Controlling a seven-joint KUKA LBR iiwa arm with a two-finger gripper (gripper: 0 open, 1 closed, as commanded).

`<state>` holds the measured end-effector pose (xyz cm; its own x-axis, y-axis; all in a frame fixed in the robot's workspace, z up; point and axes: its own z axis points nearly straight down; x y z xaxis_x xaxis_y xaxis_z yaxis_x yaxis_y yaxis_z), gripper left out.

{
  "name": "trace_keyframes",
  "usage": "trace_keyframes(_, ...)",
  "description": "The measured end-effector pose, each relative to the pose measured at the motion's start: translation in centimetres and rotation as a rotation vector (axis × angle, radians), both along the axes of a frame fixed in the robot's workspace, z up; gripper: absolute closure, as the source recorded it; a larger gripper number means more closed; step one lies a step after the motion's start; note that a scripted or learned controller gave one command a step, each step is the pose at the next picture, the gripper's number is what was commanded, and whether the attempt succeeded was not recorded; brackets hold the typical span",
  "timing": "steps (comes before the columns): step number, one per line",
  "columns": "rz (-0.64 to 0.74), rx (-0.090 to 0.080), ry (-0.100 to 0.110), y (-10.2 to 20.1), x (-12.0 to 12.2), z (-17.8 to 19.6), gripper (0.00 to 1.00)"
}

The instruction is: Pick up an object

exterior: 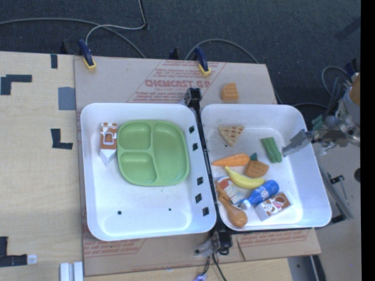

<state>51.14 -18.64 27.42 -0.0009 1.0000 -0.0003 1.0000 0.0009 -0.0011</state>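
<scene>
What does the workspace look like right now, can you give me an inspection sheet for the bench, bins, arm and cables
Surface: cardboard sheet clamped on a wooden bench, bearing two white bins.
Job's things: right bin holds a green block, waffle wedge, carrot, banana, blue bottle and more toy food.
Clutter: left bin holds a green divided plate and a small carton; an orange piece lies on the cardboard.
Grippers: gripper over the right bin's right edge, holding nothing seen.
Cables: black and grey cables behind the bench.
Surroundings: dark carpet.
</scene>
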Motion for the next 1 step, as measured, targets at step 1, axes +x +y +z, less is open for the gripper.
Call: trace_keyframes(1, 0.001, 0.001, 0.002, 3.72, 4.57, -9.93, 0.00)
